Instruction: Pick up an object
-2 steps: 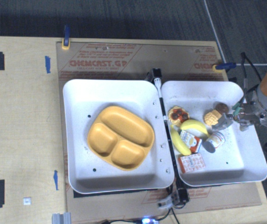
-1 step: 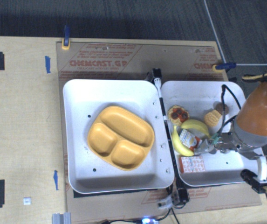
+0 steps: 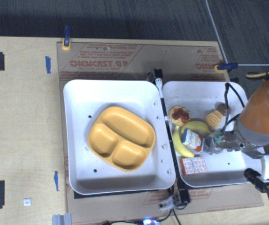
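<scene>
- Nearest us in the right-hand shallow white bin (image 3: 228,175), we see a small flat red-and-white printed packet (image 3: 193,165) lying by the bin's near left corner; its print is too small for us to read.
- Just beyond it, a small carton with a blue, white and red label (image 3: 193,139) lies along the left wall, touching a curved yellow banana (image 3: 187,136) that bends around it; we cannot read the label.
- The grey arm's two-finger gripper (image 3: 217,140) sits low at the middle of this bin, just right of the carton; we cannot tell how its grip is set or whether it holds anything.
- Farther in, a round red-and-yellow item (image 3: 180,114) lies near the left wall, and a tan ridged lump (image 3: 214,118) sits towards the far side.
- In the left-hand white bin (image 3: 78,125), a yellow three-compartment plastic tray (image 3: 120,138) rests near the centre.
- Beyond both bins, on the brown board (image 3: 139,60), we read red lettering, seemingly "CHEMCAST GP" (image 3: 99,63).
</scene>
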Robot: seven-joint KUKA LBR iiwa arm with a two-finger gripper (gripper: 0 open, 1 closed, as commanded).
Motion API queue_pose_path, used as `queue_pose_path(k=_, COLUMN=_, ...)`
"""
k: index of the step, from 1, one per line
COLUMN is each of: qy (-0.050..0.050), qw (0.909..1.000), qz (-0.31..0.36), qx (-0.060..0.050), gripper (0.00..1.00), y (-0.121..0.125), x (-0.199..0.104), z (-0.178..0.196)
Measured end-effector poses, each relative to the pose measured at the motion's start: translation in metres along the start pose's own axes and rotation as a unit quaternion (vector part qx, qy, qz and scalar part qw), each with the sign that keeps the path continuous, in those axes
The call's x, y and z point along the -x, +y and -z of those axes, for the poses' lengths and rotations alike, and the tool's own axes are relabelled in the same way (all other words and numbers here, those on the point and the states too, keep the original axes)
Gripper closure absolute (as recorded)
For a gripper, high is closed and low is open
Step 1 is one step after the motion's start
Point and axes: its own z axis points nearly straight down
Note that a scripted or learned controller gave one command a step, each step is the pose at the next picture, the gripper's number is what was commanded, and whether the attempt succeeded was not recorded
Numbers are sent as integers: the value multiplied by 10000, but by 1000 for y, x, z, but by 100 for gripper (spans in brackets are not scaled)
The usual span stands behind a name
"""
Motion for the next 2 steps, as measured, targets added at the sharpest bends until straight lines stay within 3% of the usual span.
queue_pose_path(k=1, qy=21, qw=10000, qz=17, qx=-52, gripper=100, y=47, x=-93, z=87)
queue_pose_path(k=2, qy=18, qw=10000, qz=11, qx=-55, gripper=0, y=47, x=-92, z=87)
